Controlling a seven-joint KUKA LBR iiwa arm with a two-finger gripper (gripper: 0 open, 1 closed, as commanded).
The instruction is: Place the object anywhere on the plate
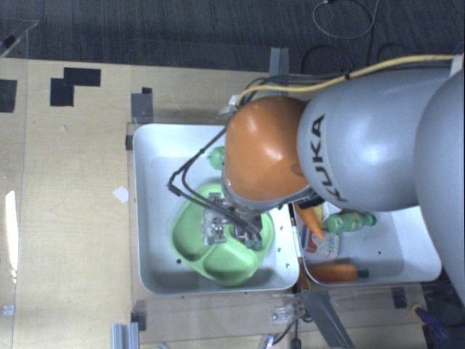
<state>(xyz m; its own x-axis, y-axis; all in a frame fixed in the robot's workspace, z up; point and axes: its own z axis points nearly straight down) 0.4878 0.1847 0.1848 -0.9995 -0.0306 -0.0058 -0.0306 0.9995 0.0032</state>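
Fingers of gripper [232,230] unreadable, wide or narrow; poised over green divided plate [190,233] by left bin's [149,195] front edge; seemingly placing, release next.

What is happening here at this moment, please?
A grey KUKA arm reaches in from the right, and its end effector is low over a green divided plate in the left white bin. The pictures do not show whether it holds anything. The right bin holds a carrot, a green bottle and some other small items.
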